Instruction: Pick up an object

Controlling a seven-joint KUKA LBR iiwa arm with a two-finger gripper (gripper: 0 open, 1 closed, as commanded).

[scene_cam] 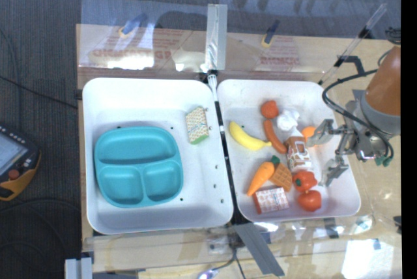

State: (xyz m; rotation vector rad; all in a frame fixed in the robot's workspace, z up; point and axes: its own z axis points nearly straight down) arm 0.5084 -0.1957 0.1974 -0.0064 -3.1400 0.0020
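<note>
The two-finger metal gripper (331,152) hangs with its fingers apart and nothing between them, over the right edge of the right white plastic bin (260,90). Just inward of it lie a red plastic tomato (309,200), a small white-and-red carton (299,152) and an orange toy carrot (260,177); a yellow plastic banana (247,138) lies farther toward the bin's left wall. Risk: the toys are packed touching, so a descending finger may land on a neighbour or the bin wall, and the round tomato could roll free.
</note>
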